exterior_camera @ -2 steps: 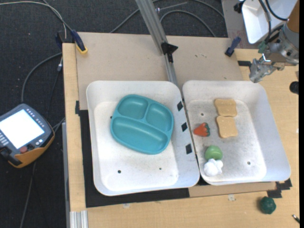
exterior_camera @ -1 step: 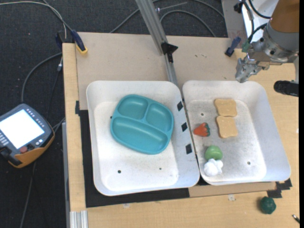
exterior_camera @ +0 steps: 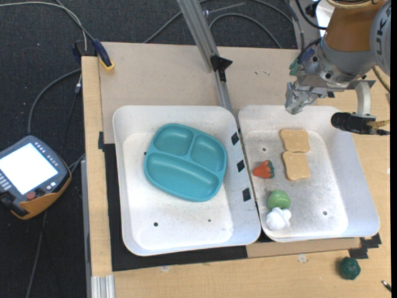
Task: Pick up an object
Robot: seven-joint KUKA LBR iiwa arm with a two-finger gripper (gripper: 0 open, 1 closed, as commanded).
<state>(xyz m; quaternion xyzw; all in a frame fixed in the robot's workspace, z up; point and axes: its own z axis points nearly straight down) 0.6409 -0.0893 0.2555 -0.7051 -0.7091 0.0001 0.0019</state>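
While the arm hangs over the far edge of the right bin (exterior_camera: 366, 219), we judge the pick as hardly begun: nothing sits in the gripper (exterior_camera: 299, 102), and we cannot tell from this slant how it is set. It hovers above the bin's back rim, near but apart from the upper of two toast slices.

We see every candidate lying loose on the bin floor. The upper toast slice (exterior_camera: 294, 139) and the lower toast slice (exterior_camera: 296, 165) lie one behind the other, just about touching. A small red toy, perhaps a strawberry or pepper (exterior_camera: 263, 169), rests to their left near the bin's inner wall. Closer to the camera lie a green ball-like toy (exterior_camera: 279, 198) and, touching it, a white lumpy toy (exterior_camera: 278, 218). What is left, in our view, is all of it: choosing one, descending, closing and lifting.

The left bin (exterior_camera: 133, 228) holds a teal divided plate (exterior_camera: 185, 161). Both bins rest on a pale wooden bench (exterior_camera: 149, 73) with black matting under their front edges. A grey metal post (exterior_camera: 197, 23) slants across the bench's far side. Beyond the bench we see dark carpet with trailing cables, a teach pendant (exterior_camera: 30, 176) on the floor at left, and a small dark green ball (exterior_camera: 349, 267) on the bench at the front right.
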